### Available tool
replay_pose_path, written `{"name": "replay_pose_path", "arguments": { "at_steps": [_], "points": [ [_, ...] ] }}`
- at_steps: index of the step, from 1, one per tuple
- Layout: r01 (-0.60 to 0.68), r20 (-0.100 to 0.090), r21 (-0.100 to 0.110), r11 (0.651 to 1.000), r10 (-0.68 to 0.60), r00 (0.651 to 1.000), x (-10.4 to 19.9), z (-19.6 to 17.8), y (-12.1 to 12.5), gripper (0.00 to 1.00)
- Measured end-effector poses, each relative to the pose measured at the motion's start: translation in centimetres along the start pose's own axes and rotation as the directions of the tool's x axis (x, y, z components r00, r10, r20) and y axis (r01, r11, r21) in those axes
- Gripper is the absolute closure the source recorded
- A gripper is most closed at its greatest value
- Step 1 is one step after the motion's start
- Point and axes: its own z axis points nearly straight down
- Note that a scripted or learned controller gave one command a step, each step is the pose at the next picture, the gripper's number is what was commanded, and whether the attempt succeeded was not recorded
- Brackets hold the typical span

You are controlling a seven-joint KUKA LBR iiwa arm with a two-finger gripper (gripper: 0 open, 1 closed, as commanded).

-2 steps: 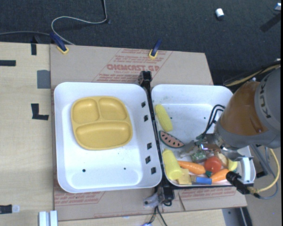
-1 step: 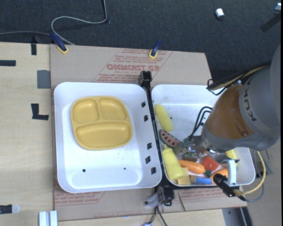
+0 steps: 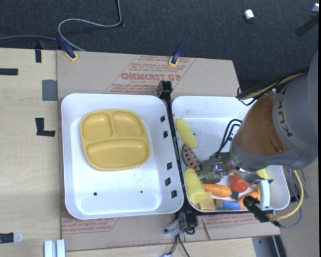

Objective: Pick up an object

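Low over the right bin (image 3: 203, 105), the hand (image 3: 218, 167) sits among the toys heaped at that bin's near end, under the grey arm (image 3: 278, 127) with its orange band. Whether it is apart or together cannot be told, since the wrist hides most of it. Candidate objects crowd around it: a yellow corn-like piece (image 3: 185, 133) lies farther up the right bin and apart from the heap, a larger yellow piece (image 3: 194, 187) lies against the wall nearest the left bin, and an orange carrot-like piece (image 3: 217, 189) and a red piece (image 3: 238, 183) lie close beside the hand. A yellow divided plate (image 3: 115, 138) lies alone in the left bin (image 3: 69, 159).

The risk is the crowding: the pieces touch one another, so a closing hand could wedge between two, push one aside, or pinch only an edge that slips on the lift. The bin wall nearby could also block it.
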Motion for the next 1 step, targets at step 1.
{"name": "replay_pose_path", "arguments": {
  "at_steps": [1],
  "points": [
    [-0.006,0.011,-0.006,1.0,0.006,1.0,-0.55,-0.12,0.05,0.0]
  ]
}}
